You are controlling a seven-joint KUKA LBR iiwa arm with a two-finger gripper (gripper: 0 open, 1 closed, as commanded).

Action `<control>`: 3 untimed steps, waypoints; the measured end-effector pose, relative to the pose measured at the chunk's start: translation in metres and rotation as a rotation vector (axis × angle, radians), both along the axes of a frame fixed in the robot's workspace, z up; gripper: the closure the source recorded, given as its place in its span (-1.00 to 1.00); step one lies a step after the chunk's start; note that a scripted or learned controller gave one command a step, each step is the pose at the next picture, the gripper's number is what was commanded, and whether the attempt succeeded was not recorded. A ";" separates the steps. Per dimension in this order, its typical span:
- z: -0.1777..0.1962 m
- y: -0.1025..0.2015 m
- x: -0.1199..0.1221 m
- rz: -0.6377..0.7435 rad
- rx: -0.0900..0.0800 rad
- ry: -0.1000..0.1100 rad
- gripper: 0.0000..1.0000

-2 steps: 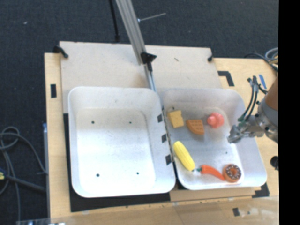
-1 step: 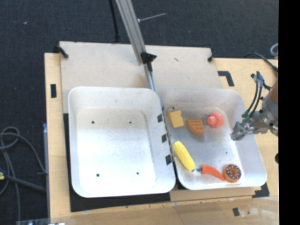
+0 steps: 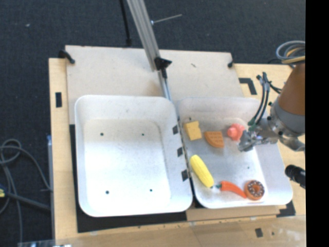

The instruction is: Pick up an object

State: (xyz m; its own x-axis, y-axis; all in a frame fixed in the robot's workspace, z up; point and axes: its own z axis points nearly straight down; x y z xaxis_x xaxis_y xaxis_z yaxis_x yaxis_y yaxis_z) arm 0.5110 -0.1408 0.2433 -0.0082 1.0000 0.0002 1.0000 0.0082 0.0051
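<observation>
Pink toy (image 3: 235, 131) sitting just left of the pincer (image 3: 247, 142) in the right bin (image 3: 272, 189), arm reaching in from the right, can't tell if pincer's open.

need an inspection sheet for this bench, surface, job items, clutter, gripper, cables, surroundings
surface: tan bench bearing two shallow white bins side by side, the left bin and the right bin.
job's things: all in the right bin: yellow block, orange wedge, red-pink piece, corn cob, carrot, donut.
clutter: nothing seen.
gripper: gripper low over the right bin, just right of the red-pink piece; finger state unclear.
cables: grey cables on the floor at left; looped hoses at upper right.
surroundings: dark carpet; slanted metal pole behind the bins.
</observation>
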 end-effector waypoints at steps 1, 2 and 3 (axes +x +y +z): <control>0.002 0.063 0.009 0.001 0.001 0.002 1.00; 0.000 0.107 0.008 -0.001 0.002 0.005 1.00; 0.006 0.169 0.013 0.001 0.002 0.003 1.00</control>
